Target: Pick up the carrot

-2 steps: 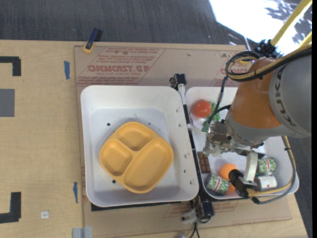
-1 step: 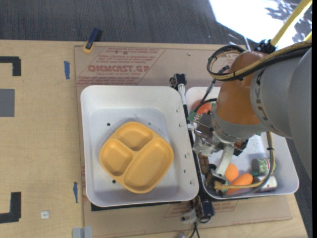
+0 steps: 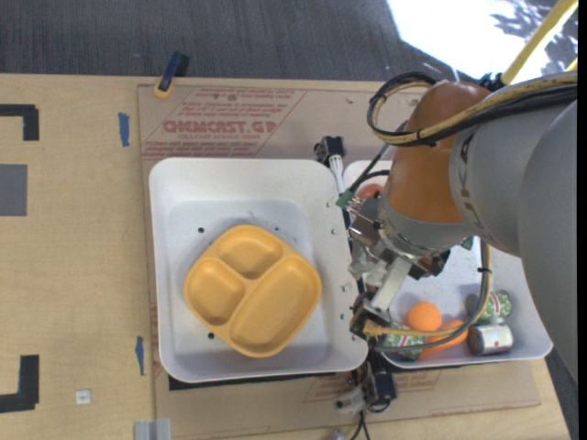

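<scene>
A grey arm with an orange band is seen lowered over the right-hand bin [image 3: 537, 342], at the tabletop's near right corner. The pincer [image 3: 370, 319] sits low against that bin's left wall; whether it is released or clenched cannot be told, its tips being lost in clutter.

The carrot [image 3: 444, 336], an orange tapered piece, is seen lying along the bin's near edge, partly covered by an orange ball [image 3: 423, 316] and touching a green-wrapped packet [image 3: 404, 341]. It is judged to be a light, stiff, smooth toy, likely slippery; a hold across its thicker middle, square to its length, would be favoured. A small can [image 3: 490, 338] lies just beside its right end.

In the left-hand bin [image 3: 174, 246], a matte yellow divided plate [image 3: 252, 289] with three rounded compartments is shown.
</scene>
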`<state>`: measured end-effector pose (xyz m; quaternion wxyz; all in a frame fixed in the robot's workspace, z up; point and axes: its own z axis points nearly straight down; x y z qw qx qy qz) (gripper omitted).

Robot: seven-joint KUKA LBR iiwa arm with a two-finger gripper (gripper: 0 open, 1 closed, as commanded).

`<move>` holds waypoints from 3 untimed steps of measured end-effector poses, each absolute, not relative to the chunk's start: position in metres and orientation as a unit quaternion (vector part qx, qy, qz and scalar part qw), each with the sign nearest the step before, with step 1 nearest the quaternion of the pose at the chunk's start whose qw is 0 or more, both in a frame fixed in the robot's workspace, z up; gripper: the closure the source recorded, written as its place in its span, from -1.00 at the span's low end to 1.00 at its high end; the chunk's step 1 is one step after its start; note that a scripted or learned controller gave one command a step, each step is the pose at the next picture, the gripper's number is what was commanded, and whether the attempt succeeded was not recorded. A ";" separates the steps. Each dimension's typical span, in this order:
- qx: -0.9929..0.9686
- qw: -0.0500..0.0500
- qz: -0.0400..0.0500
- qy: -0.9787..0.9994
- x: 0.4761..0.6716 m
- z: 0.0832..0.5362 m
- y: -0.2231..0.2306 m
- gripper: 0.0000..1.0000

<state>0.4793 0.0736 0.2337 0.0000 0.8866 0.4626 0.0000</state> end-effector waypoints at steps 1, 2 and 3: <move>0.932 0.000 0.000 0.362 0.480 0.288 0.002 1.00; 0.932 0.000 0.000 0.362 0.480 0.288 0.002 -1.00; 0.887 -0.001 -0.001 0.461 0.482 0.184 0.000 -1.00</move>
